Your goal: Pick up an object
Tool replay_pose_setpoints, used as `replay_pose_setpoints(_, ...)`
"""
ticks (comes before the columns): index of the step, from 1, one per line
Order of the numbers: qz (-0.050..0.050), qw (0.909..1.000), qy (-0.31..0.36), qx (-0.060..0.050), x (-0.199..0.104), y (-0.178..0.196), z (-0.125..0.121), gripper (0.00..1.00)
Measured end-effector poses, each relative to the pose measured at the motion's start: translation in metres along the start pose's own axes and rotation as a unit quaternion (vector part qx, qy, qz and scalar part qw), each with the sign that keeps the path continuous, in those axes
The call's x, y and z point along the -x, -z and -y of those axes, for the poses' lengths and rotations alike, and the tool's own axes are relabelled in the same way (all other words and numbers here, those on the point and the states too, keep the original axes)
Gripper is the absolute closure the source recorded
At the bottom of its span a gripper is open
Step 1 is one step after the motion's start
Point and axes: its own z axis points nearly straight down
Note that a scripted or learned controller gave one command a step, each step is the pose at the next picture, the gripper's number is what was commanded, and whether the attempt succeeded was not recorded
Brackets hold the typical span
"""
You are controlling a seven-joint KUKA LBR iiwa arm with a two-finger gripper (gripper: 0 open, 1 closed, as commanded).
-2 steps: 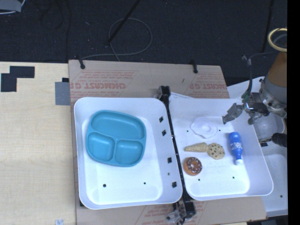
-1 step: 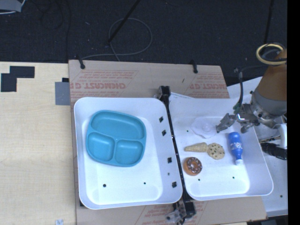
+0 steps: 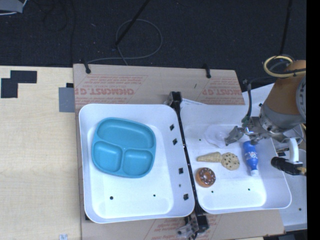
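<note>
Claw point(image 3: 243, 134) at the right bin's point(image 3: 280, 204) upper right, hanging off the grey arm with orange band point(image 3: 285, 91). Metal fingers spread apart, nothing seen between them; one finger point(image 3: 233, 135) reaches left beside a faint clear plastic cup point(image 3: 216, 135).

Blue-and-white plastic tube point(image 3: 251, 157) lies just below the claw, white cap toward the bin's front; contact cannot be told.

Left of the tube: round tan chocolate-chip cookie point(image 3: 230, 161), touching a pale cream cone-shaped piece point(image 3: 208, 157). Brown glazed doughnut point(image 3: 205, 177) near the bin's left wall.

Left white bin point(image 3: 165, 204) holds a blue three-compartment plastic plate point(image 3: 123, 147).
</note>
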Motion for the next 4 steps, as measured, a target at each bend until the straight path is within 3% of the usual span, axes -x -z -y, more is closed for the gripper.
replay_pose_setpoints(1,0.002,1.0,0.001,0.009,0.0,-0.007,-0.005,0.0)
replay_pose_setpoints(2,0.001,1.0,0.0,0.007,0.0,0.001,-0.005,1.0)
replay_pose_setpoints(4,0.001,1.0,0.0,0.002,0.005,0.117,-0.008,1.0)
